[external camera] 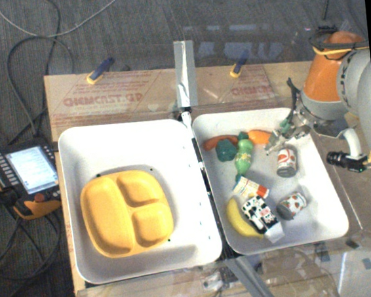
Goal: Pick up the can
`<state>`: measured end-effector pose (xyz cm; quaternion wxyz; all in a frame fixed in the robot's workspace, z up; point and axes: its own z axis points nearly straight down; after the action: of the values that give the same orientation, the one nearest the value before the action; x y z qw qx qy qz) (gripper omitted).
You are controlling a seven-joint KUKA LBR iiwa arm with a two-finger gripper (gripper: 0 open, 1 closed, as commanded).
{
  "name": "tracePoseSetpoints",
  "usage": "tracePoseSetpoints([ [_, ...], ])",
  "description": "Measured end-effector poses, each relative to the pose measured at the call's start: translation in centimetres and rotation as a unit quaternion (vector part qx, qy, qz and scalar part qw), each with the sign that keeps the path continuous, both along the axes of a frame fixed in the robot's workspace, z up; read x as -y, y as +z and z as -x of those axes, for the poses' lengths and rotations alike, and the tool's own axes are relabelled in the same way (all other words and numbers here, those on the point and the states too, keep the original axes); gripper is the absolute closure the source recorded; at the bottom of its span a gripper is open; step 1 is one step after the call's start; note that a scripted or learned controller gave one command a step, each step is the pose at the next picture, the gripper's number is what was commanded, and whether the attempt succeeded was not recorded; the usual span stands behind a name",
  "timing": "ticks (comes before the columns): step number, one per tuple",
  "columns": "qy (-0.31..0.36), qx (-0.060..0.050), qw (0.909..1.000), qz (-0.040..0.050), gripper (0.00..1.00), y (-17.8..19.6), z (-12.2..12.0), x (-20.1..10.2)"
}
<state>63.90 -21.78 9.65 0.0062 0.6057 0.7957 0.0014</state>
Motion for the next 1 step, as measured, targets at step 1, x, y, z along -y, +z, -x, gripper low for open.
tracePoseSetpoints([
  [1, 0.005, 0.002, 1.0000, 0.0003, 1.00, -0.51, 6.24, 0.77],
])
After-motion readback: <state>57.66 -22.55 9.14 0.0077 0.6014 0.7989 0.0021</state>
